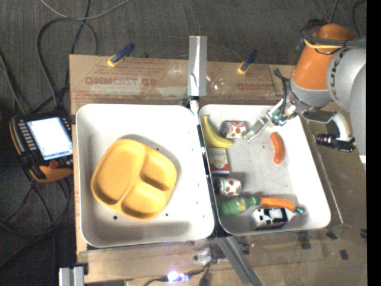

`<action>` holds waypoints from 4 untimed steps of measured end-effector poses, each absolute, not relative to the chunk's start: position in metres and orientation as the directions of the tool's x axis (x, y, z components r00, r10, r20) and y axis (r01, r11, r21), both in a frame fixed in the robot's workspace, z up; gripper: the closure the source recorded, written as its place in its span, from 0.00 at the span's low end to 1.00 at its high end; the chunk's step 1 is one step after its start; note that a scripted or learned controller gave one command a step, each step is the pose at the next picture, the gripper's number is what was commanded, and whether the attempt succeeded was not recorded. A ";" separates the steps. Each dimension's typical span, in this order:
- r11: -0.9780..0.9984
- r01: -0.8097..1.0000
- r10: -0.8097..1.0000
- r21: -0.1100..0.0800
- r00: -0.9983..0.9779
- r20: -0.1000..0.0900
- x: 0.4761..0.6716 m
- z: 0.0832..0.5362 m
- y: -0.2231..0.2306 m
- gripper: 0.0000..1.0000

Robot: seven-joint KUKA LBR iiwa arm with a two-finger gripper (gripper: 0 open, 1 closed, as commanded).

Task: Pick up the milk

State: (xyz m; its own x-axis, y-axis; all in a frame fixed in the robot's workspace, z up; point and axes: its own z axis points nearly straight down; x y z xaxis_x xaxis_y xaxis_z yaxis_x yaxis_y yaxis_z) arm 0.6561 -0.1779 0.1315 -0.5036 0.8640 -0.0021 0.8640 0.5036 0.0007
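Jaws: on the two-finger gripper (262, 126) they look parted, with nothing visible between them, though the fingers are small at this slant so I can't judge how wide. It hangs over the far half of the right white bin (318, 177), tips just beside the small white can with red spots (234, 129) near that bin's far-left corner; can't tell if they touch it. Target as I read it: the small black-and-white cow-patterned milk carton (271, 217), lying against the near wall of the right bin, roughly mid-way along it, well apart from the gripper. An orange carrot with a green tip (278, 203) lies touching or just beside its far side, and a green bottle with a yellow cap end (238, 206) sits just left of it. Handling guess: toy-sized, light, stiff enough not to crush, smooth faces so some slip risk. Best hold is probably across the 2 long flat sides, at mid-body; the carrot and the bin wall crowd those sides, so finger clearance looks tight. Left white bin (83, 177) holds 1 yellow 3-compartment tray (134, 177), not in play.
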 end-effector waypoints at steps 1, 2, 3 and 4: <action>0.504 0.864 0.864 0.000 -0.504 -0.006 0.657 0.141 -0.178 1.00; 0.584 0.812 0.812 -0.002 -0.584 -0.002 0.584 0.140 -0.202 1.00; 0.671 0.742 0.742 0.004 -0.671 -0.012 0.598 0.092 -0.148 1.00; 0.545 0.839 0.839 -0.003 -0.545 -0.001 0.652 0.092 -0.139 1.00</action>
State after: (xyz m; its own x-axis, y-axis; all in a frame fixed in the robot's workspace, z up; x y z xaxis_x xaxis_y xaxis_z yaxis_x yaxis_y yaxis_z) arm 0.6524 -0.1395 0.0917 -0.5449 0.8385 -0.0011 0.8385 0.5449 -0.0027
